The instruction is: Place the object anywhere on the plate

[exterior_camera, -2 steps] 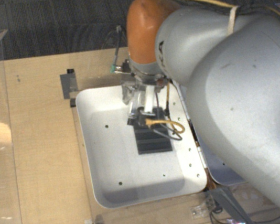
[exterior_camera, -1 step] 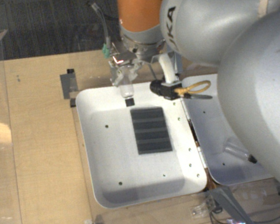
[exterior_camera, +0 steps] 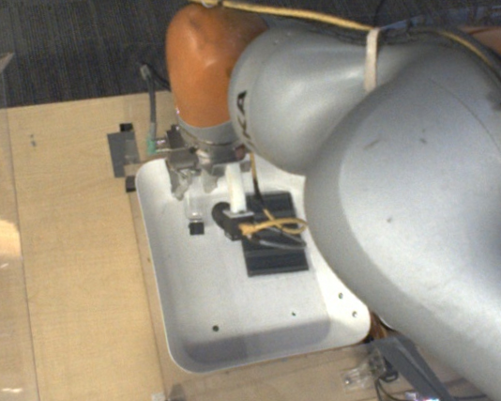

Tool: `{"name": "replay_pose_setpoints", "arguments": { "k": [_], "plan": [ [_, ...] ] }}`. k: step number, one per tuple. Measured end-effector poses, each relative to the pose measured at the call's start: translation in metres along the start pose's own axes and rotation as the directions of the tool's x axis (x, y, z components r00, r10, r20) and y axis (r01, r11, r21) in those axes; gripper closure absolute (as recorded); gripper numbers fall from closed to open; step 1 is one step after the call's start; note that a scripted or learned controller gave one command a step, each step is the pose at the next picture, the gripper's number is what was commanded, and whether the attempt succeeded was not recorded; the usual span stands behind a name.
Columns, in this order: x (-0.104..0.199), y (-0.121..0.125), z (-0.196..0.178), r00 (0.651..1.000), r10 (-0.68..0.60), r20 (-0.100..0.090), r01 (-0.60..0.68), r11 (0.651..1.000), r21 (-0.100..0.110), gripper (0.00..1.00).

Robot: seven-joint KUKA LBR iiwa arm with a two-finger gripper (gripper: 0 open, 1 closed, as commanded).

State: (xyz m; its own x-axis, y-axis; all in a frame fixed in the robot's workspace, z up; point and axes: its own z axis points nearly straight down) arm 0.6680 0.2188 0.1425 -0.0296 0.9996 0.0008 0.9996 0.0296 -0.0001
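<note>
**A:** The two-finger gripper (exterior_camera: 196, 215), below the orange band of the large grey arm (exterior_camera: 418, 176), hangs low over the end of a shallow white plastic bin (exterior_camera: 244, 334) nearest the top of the view. I cannot tell whether it is open or closed.

**B:** Is it carrying the object?

**A:** Nothing can be made out in its grasp. I cannot tell where the object lies either, because the arm's bulk covers the right of the bench.

**B:** And the plate?

**A:** Likewise hidden. I judge the placing not yet done, with both pickup and set-down still left.
</note>
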Motion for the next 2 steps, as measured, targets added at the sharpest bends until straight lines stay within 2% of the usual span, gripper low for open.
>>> {"name": "replay_pose_setpoints", "arguments": {
  "k": [1,2],
  "plan": [
    [-0.003,-0.055,0.052,0.992,-0.123,-0.003,0.123,0.992,-0.012,1.00],
    [0.010,0.003,0.011,0.938,-0.348,0.001,0.348,0.938,-0.009,1.00]
  ]
}}
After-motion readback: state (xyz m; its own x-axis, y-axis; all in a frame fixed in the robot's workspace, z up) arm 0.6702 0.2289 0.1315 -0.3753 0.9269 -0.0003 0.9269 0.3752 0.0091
